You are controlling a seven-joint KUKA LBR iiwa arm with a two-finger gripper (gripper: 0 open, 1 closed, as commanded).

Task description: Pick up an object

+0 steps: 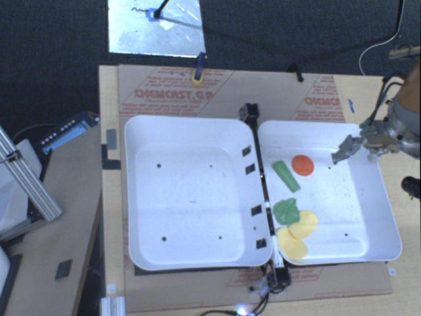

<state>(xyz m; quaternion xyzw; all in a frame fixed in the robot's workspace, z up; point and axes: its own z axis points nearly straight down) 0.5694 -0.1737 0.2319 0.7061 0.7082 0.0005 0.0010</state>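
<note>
Bench, two white bins; the right bin (378,206) holds the objects. Gripper (345,151), finger state unclear, sits right of the orange disc (302,165); green block (286,176) lies diagonally just beyond.

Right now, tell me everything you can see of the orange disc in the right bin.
The orange disc is small, round and flat, with a matte, even colour that looks like plastic or foam. It lies flat on the floor of the right bin, in the upper middle part. It looks whole and undamaged. A green bar lies just to its left, very close; whether they touch cannot be told. The gripper hangs off to its right, apart from it. Nothing rests on the disc.
</note>
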